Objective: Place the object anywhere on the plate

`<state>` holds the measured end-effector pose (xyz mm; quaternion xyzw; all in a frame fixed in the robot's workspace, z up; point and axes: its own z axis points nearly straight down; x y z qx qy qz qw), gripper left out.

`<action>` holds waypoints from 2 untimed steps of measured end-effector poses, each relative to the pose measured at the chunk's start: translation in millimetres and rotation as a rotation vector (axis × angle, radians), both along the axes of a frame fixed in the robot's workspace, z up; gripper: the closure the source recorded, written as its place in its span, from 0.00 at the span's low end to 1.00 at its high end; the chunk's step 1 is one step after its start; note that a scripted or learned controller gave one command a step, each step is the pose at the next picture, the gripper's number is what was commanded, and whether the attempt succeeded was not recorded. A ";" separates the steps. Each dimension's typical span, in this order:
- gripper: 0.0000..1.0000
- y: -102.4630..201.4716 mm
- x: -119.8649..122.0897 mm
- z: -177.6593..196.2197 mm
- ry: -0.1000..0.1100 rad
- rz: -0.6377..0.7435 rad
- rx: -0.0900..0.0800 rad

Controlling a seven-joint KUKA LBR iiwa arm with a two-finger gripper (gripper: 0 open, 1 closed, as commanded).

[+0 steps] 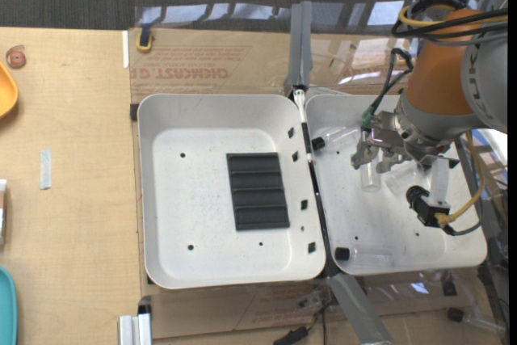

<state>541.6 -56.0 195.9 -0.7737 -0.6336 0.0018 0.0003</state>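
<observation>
**Ribbed slab well apart from end effector**

The black ribbed slab (258, 191) lies flat in the left bin (161, 254), well left of the end effector (372, 167). Its long axis runs near to far, with the ribs crosswise. The end effector hangs over the right bin (452, 254). Whether it is open or closed I cannot tell: it is blurred and partly hidden under the arm (440, 77).

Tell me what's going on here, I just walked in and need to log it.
A grey robot arm reaches in from the right and hangs over the right white bin, its gripper low near the bin floor. The left white bin holds a black ridged plate. I can't make out anything between the fingers.
</observation>
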 end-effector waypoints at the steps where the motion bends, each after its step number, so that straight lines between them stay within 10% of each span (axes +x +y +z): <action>1: 1.00 59.7 14.3 -1.2 0.000 0.115 0.000; 2: 1.00 123.0 15.3 -6.1 0.001 0.170 0.000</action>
